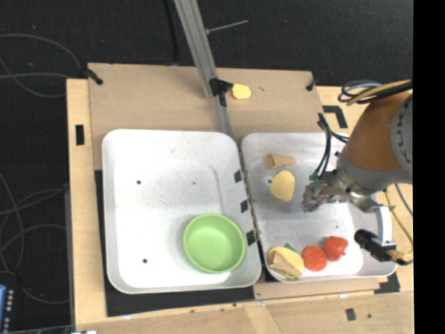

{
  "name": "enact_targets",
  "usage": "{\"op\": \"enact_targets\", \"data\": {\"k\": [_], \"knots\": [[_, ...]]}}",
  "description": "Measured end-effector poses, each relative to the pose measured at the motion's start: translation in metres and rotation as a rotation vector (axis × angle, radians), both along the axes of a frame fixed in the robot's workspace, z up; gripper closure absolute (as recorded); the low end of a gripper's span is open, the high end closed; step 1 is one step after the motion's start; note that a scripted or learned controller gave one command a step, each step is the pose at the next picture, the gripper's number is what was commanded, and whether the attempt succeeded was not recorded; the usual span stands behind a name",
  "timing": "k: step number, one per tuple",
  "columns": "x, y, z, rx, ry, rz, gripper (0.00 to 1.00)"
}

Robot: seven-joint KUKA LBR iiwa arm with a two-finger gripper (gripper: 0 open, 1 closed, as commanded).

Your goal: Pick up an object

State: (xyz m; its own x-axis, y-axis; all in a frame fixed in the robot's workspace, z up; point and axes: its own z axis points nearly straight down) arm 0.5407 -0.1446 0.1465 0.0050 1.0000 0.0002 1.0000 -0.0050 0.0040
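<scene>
A green bowl (214, 242) sits in my left bin (139, 158). In the right bin (306, 145) lie a cone (279, 161), a yellow piece (282, 186), and two red pieces (325, 253) near the front. My gripper (314, 199) hangs just right of the yellow piece; its opening I cannot tell.

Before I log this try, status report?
Gripper low in right bin, nothing seen held. Yellow piece just left of it. Red pieces, green bowl apart.
</scene>
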Motion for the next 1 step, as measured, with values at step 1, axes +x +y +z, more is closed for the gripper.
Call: {"op": "enact_targets", "data": {"k": [1], "knots": [[0.0108,0.0034,0.0508,-0.001,-0.003,0.009,1.0]]}}
